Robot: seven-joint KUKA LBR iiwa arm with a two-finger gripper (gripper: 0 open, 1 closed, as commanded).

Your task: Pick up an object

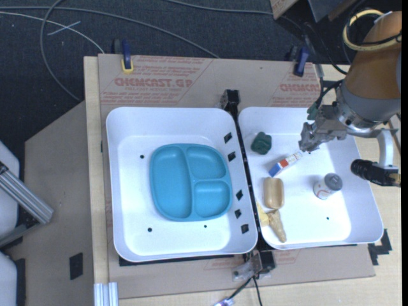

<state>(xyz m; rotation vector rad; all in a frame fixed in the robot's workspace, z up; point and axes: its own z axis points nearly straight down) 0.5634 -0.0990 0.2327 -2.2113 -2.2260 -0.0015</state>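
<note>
My gripper point(308, 143) hangs over the upper middle of the right bin point(357, 231), just right of and above a small tube-like thing with a blue, white and red body point(284, 164). A dark green block point(261, 143) lies to the gripper's left. Lower in the bin lie a tan brush-shaped thing point(274, 193), a pale yellow piece point(275, 225) near the front wall, and a small grey and white ball point(327, 185) with a red mark. Nothing shows between the gripper's tips.
The left bin point(124, 171) bears a blue divided plate point(190, 181). A black divider with clips point(237, 171) runs between the bins. Blue clamps point(127, 54) hold the cardboard base at the back.
</note>
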